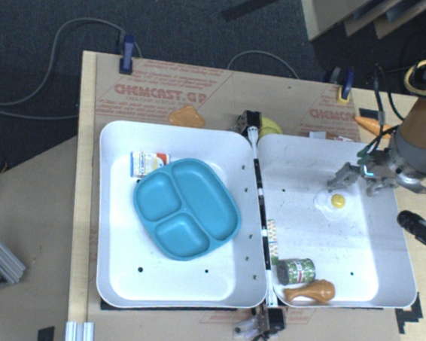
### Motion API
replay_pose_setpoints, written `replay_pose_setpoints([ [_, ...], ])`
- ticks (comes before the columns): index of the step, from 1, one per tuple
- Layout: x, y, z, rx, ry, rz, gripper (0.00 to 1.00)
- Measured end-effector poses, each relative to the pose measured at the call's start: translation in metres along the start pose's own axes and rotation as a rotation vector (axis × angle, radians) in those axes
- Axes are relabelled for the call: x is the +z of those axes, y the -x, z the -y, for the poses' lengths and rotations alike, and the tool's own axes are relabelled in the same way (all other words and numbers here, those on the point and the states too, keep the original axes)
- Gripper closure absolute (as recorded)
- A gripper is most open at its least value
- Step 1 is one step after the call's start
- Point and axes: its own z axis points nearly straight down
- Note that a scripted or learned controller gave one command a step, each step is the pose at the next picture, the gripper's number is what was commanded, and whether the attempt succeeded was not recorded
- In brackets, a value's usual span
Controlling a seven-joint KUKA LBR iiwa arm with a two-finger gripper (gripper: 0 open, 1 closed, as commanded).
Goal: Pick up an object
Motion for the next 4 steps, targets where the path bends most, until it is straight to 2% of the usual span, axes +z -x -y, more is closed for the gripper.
replay_pose_setpoints([
  [1, 0.028, 0.008, 0.007, -0.001, -0.003, -0.001, 0.00],
  [2, -0.005, 0.026, -0.004, -0.001, 0.004, 0.002, 0.00],
  [3, 0.011, 0.003, 0.007, -0.002, -0.002, -0.001, 0.00],
  [4, 0.011, 0.003, 0.007, -0.002, -0.001, -0.001, 0.00],
])
